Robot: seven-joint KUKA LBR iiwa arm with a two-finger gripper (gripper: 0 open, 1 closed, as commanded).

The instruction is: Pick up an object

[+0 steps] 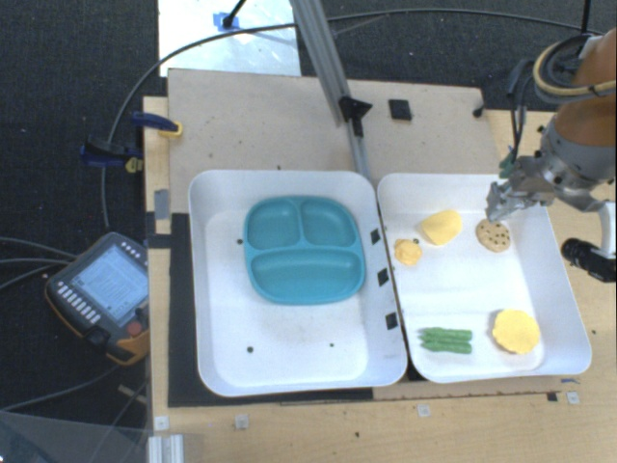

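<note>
A pale tan rectangular bench board [251,123] on dark carpeted floor [67,46] carries two shallow white plastic bins side by side at centre frame, the left bin [207,287] holding a light-blue three-compartment plastic plate [304,249] and the right bin [463,278] touching it along the middle. A grey metal pole [323,46] slants down from the top edge to the board, with a small black square block [400,110] just right of its foot. At lower left lies a grey-and-orange handheld control pendant [96,292] with a lit screen, while a blue clamp with a yellow tip [154,123] grips the board's upper-left edge.
</note>
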